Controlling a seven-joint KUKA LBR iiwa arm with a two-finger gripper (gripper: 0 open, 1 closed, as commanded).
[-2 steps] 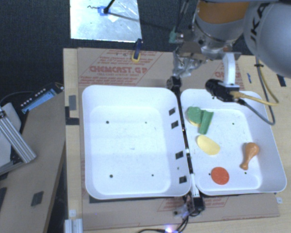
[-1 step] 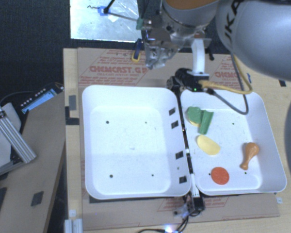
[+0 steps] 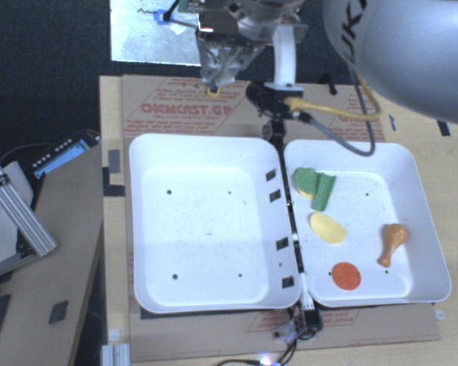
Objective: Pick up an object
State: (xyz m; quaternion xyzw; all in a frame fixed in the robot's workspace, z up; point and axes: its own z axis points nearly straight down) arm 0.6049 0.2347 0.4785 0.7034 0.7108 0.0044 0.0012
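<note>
The gripper [image 3: 214, 78] hangs high above the far edge of the board, past both bins. I cannot tell how its jaws stand, and nothing shows in them. The things to pick all lie in the right bin [image 3: 424, 204]: a green piece [image 3: 314, 183], a yellow piece [image 3: 327, 227], a red disc [image 3: 346, 276] and a toy drumstick [image 3: 392, 242]. They lie apart, so I think any one is easy to reach. The left bin [image 3: 149, 227] sits just beside it
</note>
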